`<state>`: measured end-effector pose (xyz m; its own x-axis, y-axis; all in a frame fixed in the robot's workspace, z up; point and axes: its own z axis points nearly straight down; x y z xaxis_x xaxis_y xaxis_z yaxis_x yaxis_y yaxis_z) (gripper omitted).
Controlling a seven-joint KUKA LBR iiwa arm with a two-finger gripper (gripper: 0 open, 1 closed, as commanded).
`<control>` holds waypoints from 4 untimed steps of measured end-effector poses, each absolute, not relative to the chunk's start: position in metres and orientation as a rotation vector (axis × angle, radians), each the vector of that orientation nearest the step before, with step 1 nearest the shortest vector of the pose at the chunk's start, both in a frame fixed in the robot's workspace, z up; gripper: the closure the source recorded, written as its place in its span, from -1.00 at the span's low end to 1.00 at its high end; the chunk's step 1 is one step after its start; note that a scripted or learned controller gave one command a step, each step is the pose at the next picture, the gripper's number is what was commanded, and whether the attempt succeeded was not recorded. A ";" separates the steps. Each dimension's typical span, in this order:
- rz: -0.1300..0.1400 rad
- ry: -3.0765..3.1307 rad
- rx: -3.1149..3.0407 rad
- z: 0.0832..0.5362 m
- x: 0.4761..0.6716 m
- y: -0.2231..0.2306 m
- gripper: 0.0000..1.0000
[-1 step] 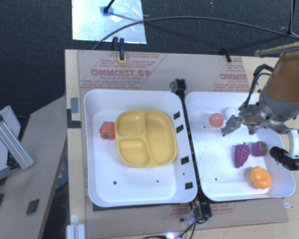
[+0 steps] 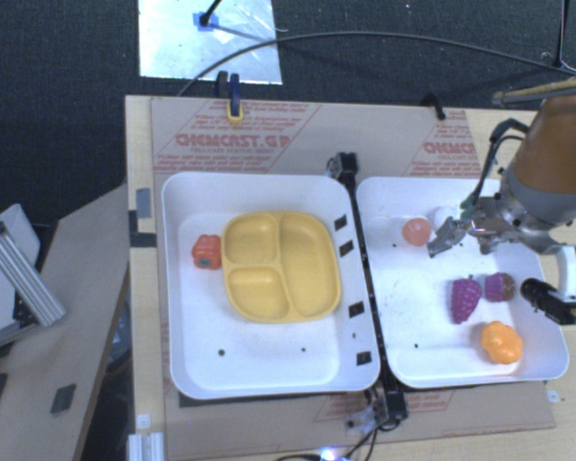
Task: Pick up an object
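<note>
Likely light and smooth, the pink ball (image 2: 416,230) near the right bin's (image 2: 403,358) far-left corner suits a grasp across its middle; the gripper (image 2: 448,236) hangs open, empty, just beside it.

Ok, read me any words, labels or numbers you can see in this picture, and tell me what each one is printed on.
"CHEMCAST GP", red print on the brown protective sheet under the bins, behind the left bin.
"CHEMCAST", same red print, repeated at a slant on that sheet behind the right bin; the end is cut off.
Smaller red lines beside these logos are too blurred to read.
</note>
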<state>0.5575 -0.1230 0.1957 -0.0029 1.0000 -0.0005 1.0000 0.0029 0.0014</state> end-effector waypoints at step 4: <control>0.005 2.223 2.213 0.158 0.560 -0.122 1.00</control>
<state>0.5596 -0.1217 0.1582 -0.0043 1.0000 -0.0011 1.0000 0.0043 0.0060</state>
